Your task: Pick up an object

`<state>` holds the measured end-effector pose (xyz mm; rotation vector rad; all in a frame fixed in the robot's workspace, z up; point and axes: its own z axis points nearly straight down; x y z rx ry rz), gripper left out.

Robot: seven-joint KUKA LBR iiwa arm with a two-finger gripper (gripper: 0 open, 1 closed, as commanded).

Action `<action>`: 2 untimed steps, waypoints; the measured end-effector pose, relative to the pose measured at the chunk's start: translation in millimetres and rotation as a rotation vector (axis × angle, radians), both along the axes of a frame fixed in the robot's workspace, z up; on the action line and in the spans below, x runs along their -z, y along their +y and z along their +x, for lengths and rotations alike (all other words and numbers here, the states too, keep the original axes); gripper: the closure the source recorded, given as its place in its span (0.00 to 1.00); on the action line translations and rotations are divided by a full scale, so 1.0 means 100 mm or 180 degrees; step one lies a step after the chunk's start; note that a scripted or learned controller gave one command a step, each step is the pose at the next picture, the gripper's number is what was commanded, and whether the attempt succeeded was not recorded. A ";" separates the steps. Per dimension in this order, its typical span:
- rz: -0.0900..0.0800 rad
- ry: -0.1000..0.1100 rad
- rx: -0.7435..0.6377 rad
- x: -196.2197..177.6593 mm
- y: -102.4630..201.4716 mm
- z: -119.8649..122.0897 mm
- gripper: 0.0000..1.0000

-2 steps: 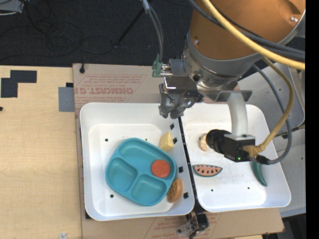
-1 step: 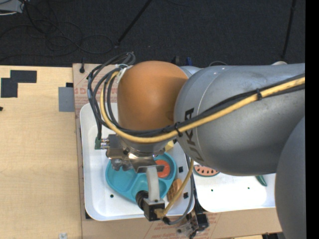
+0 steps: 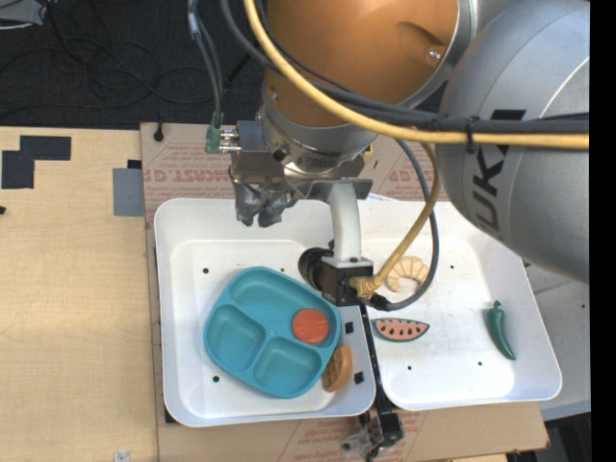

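One teal tray (image 3: 241, 340) in white bin (image 3: 183, 258), claw (image 3: 265, 205) over bin, grip unclear, arm (image 3: 525, 85) lettered "KU"

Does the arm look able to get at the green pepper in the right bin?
Probably yes. The green pepper lies alone on the floor of the right bin, nothing on or against it; the watermelon slice is well apart. The gripper hangs over the left bin, so it must cross over.

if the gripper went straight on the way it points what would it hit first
Probably the bare floor of the left bin near its back wall, short of the blue tray; depth below the gripper is unclear.
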<state>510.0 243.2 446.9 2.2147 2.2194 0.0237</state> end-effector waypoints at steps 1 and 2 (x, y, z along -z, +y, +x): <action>-0.0008 0.0027 -0.0002 -0.97 0.00 -0.19 1.00; -0.0045 0.0092 0.0011 0.24 0.00 0.23 1.00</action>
